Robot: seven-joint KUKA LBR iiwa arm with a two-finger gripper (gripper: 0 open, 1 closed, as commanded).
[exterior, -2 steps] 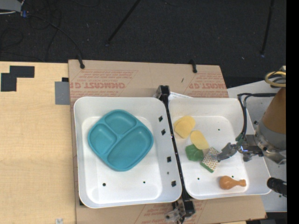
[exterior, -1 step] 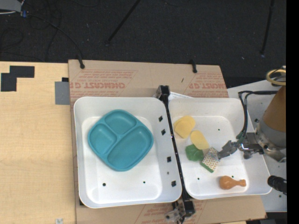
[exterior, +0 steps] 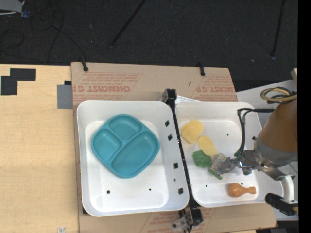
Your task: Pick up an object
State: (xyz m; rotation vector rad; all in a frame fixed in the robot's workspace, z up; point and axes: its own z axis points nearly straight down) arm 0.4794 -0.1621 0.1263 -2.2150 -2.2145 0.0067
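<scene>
The right bin (exterior: pixel 228 125) holds several small objects. A yellow piece (exterior: pixel 192 131) lies at its upper left, with a second, paler yellow piece (exterior: pixel 207 145) just below it. A green piece (exterior: pixel 200 158) sits beneath those. An orange drumstick-shaped piece (exterior: pixel 241 190) lies near the bin's front wall. My gripper (exterior: pixel 218 167) reaches in from the right and hangs low over the bin floor, right against the green piece's right side. A sliver of green pokes out under the gripper's tip.
A teal divided plate (exterior: pixel 125 145) lies in the left bin (exterior: pixel 97 198). A black divider (exterior: pixel 177 154) runs between the two bins. The arm's orange band (exterior: pixel 283 127) and black cables (exterior: pixel 243 130) hang over the right bin's right side.
</scene>
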